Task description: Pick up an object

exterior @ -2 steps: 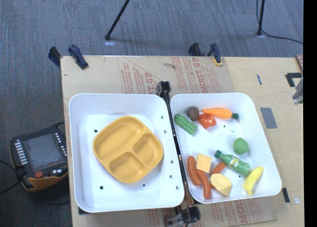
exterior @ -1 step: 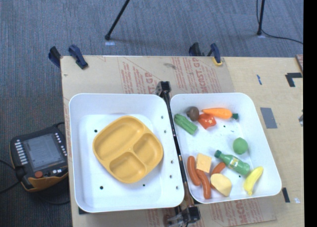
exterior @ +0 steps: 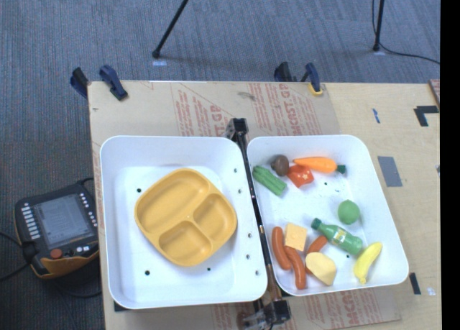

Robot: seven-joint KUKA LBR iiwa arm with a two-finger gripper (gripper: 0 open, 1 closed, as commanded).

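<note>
Nothing is picked up yet: all the toy food lies in the right bin [exterior: 381,177], at the frame's lower right, including a carrot [exterior: 316,165], a green bottle [exterior: 338,236] and a banana [exterior: 366,261]. The left bin [exterior: 118,177] holds 1 yellow plate [exterior: 185,216]. I cannot tell the claw's state. The whole pick remains.

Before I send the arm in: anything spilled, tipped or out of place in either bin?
Nothing stands out. The yellow divided plate lies flat in the left bin, turned at a slant. The toy foods, including the green bottle on its side, are loose inside the right bin.
</note>
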